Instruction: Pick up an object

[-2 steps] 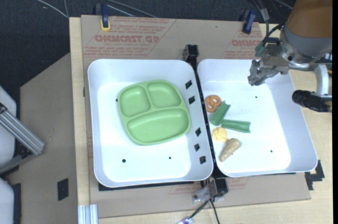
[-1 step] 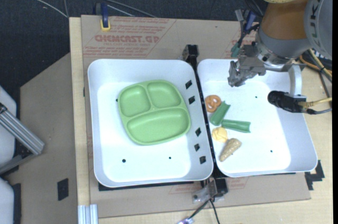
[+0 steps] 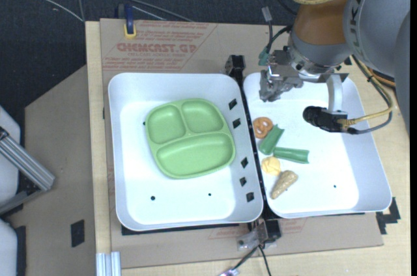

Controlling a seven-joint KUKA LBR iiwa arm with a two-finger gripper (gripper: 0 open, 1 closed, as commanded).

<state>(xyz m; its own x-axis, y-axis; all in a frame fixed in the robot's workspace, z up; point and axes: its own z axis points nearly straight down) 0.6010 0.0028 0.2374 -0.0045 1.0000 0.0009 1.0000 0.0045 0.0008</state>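
My gripper (image 3: 270, 94) hangs over the far left part of the right bin (image 3: 355, 193); I cannot tell its state. Just near of it lie a small pretzel (image 3: 262, 127), two green pieces (image 3: 281, 146) and a pale cone (image 3: 284, 183). The green divided plate (image 3: 189, 137) sits in the left bin (image 3: 130, 190).

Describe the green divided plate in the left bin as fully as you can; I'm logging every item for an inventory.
The green divided plate is light green with a smooth, matte plastic look. It is a rounded square moulded into three compartments: two smaller ones on the far side and one long one on the near side, split by raised ridges. It lies flat and right way up, turned slightly askew, about mid-floor in the left bin. It rests on the bin floor and nothing else touches it.
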